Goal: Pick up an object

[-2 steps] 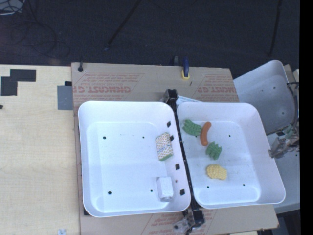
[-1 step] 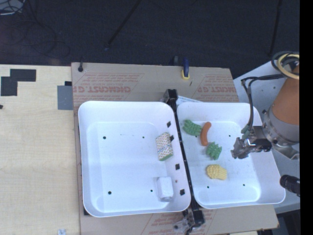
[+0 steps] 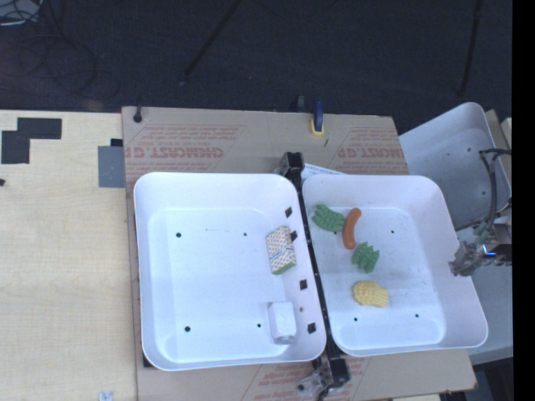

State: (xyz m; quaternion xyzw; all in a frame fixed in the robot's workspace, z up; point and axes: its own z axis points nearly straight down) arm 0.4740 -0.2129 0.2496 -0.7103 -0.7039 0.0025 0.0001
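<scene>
Nearest the camera sits a white block (image 3: 282, 321), low in the left bin (image 3: 159, 266) and close to the divider (image 3: 308, 257) where the two bins meet. Further up that divider, on the same side, a patterned sponge (image 3: 281, 250) stands tilted. Across the divider, in the right bin (image 3: 435, 224), lie a yellow corn (image 3: 369, 293), a small green piece (image 3: 365, 258) above it, an orange sausage (image 3: 350, 227) and a second green piece (image 3: 328, 217) nearest the divider's upper end. Any of these could serve as the object to pick up; none is lifted.

Well away from the divider, past the right bin's outer rim, the hand (image 3: 472, 257) hangs outside the bin. It is small and blurred, so I cannot tell whether its fingers are apart or together.

Risks, as I judge them: the block and sponge lie tight by the divider, so a finger coming down there may strike the rim instead of closing round them. The sausage and green pieces lie close together, so a grasp might nudge one away or catch two. The corn is rounded and could slip out.

Under the bins, the brown cardboard (image 3: 209, 144) over the desk (image 3: 58, 249) bears red printing, seen upside down; it is too faint to read with confidence.
</scene>
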